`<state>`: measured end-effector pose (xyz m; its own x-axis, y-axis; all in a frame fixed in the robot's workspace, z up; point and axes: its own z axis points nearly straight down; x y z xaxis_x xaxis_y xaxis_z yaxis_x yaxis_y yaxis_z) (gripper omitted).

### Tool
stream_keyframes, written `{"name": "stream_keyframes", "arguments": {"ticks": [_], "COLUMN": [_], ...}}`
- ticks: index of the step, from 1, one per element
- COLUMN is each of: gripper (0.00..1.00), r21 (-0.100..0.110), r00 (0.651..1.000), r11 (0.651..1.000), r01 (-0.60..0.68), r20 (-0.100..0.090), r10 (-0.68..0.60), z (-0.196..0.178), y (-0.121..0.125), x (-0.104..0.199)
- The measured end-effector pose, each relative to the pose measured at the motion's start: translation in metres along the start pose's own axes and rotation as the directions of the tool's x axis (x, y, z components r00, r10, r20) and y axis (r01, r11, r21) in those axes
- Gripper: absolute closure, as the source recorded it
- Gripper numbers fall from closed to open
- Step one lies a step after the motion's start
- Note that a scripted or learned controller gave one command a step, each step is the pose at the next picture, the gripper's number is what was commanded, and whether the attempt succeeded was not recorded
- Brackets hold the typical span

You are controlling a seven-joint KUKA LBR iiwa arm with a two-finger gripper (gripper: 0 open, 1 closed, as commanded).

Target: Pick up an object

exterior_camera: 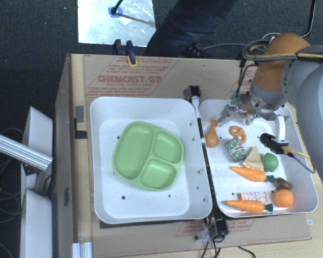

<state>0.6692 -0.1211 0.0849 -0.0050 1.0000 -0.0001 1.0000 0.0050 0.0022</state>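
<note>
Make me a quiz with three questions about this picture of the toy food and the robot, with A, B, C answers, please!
1. Where is the light green plastic plate with three sections?
A. In the left white bin
B. In the right white bin
C. On the floor

2. How many orange toy carrots are there?
A. One
B. Two
C. Five

3. How does the robot's gripper stand?
A. Resting on the green plate
B. Over the far end of the right bin, nothing seen between its fingers
C. Outside both bins

Answers:
1. A, the plate lies in the middle of the left bin.
2. B, one carrot lies mid-bin and another carrot near the front wall.
3. B, the gripper hangs above the right bin's far end, near the small brown toy pretzel, with nothing visible in its grasp.
</note>
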Motion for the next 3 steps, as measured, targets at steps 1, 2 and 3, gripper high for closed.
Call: {"name": "stream_keyframes", "arguments": {"ticks": [1,2,3], "gripper": [0.00,1.00,1.00], "r21": [0.000,-0.002,-0.002], "r00": [1.000,1.000,1.000], "r11": [1.000,1.000,1.000], "r01": [-0.004,-0.003,-0.004], "r20": [0.001,0.000,0.001], "r10": [0.004,0.003,0.004], "z": [0.000,-0.011,-0.129], "y": [-0.049,-0.048,-0.097], "x": [0.028,0.028,0.025]}}
